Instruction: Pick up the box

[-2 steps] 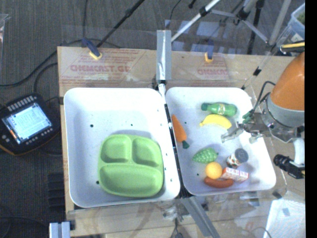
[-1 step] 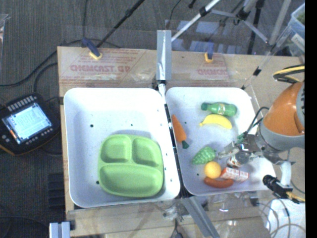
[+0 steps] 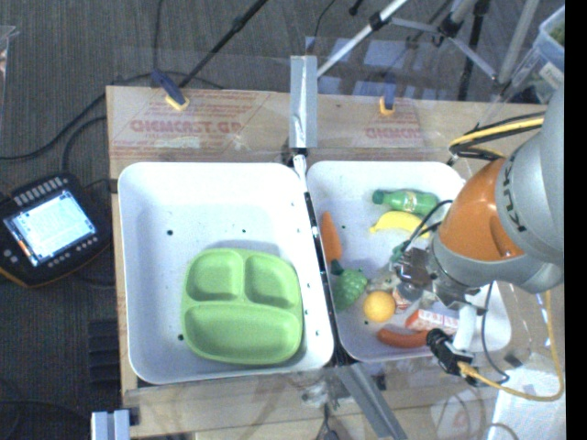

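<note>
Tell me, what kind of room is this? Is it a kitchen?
Probably a robot lab, not a kitchen. A big grey and orange robot arm reaches over two white bins of toy food, with tripod legs and a handheld control screen nearby.

Orange (image 3: 379, 307), sausage (image 3: 402, 338) and broccoli (image 3: 348, 289) crowd the box (image 3: 433, 320); left bin's (image 3: 147, 246) upper floor lies open

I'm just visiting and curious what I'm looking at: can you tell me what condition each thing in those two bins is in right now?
Green tray: lying flat in the left bin.
Green bottle: on its side, right bin.
Banana: lying beside the bottle.
Carrot: lying along the left wall.
Broccoli: resting near the orange.
Sausage: lying flat.
Box: flat on the floor, partly under the arm.
</note>
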`<act>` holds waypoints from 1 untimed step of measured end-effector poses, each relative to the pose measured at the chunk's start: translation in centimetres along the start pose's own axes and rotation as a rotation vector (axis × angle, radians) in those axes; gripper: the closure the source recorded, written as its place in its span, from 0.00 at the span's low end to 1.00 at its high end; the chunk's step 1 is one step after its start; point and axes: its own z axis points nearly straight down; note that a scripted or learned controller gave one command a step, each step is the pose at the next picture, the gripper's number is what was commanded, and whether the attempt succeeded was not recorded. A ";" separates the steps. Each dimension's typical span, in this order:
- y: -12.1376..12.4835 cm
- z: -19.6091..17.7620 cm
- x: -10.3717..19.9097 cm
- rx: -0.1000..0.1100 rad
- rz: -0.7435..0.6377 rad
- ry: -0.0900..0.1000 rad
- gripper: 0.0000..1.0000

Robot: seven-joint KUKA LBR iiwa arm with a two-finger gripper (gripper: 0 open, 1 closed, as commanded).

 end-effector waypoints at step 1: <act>0.0 -0.8 0.1 0.003 0.000 0.002 1.00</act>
